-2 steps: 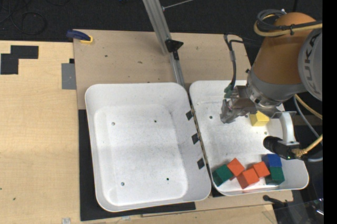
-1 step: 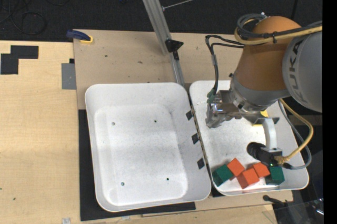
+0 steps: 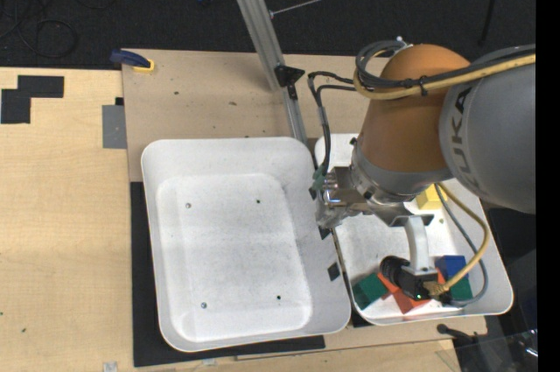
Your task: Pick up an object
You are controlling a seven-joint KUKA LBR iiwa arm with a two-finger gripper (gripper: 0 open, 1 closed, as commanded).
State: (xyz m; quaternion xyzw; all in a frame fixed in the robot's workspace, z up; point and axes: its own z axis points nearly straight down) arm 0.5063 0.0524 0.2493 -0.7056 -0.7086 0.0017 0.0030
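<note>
My gripper (image 3: 329, 211) hangs under the orange-banded wrist, at the left wall of the right bin (image 3: 497, 296), close to the ridge between the two bins. Several blocks lie at the near end of that bin: a green block (image 3: 371, 288), a red block (image 3: 403, 301) beside it, and a blue block (image 3: 453, 266) further right. A yellow piece (image 3: 429, 200) peeks out from under the arm. The arm hides the far half of the right bin. Nothing shows between the gripper and the blocks, which lie apart from it toward the front right.
The left bin (image 3: 229, 243) is a bare white tray on a black mat. A slanted aluminium bar (image 3: 258, 20) stands behind the bins. A small black clip (image 3: 334, 271) sits on the ridge between the bins.
</note>
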